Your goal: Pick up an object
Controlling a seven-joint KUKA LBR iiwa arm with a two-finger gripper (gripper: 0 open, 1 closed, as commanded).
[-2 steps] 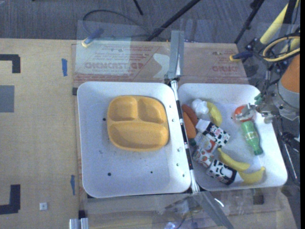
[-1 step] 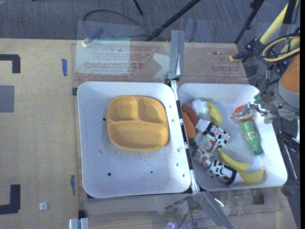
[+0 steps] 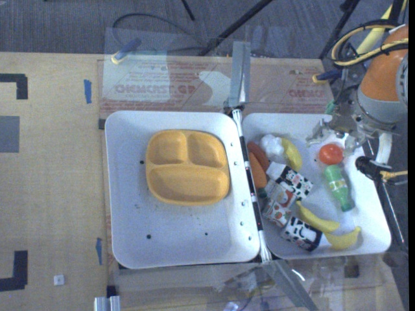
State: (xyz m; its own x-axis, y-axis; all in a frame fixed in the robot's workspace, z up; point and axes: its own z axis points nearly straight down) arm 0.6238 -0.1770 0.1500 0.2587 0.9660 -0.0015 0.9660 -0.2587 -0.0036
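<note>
A: What is seen on the bench, largest first?

B: Two shallow white plastic bins are set side by side, the left bin [image 3: 130, 232] and the right bin [image 3: 375, 222]. In the left one a yellow three-compartment plastic plate [image 3: 188, 167] is laid flat, toward the far half.

A: And the arm?

B: The grey arm with the orange band [image 3: 382, 83] is seen over the right bin's far right corner. Its two-finger gripper [image 3: 337, 127] is held above the bin floor there; whether it is wide or narrow cannot be told, and nothing is seen between its tips.

A: The objects to be picked?

B: All are gathered in the right bin: a curved yellow banana [image 3: 327, 229] near the front, a green plastic bottle [image 3: 338, 186], black-and-white patterned cartons [image 3: 288, 203], an orange carrot-like piece [image 3: 258, 164] by the divider, and a small red tomato-like ball [image 3: 331, 153] just beside the gripper.
</note>
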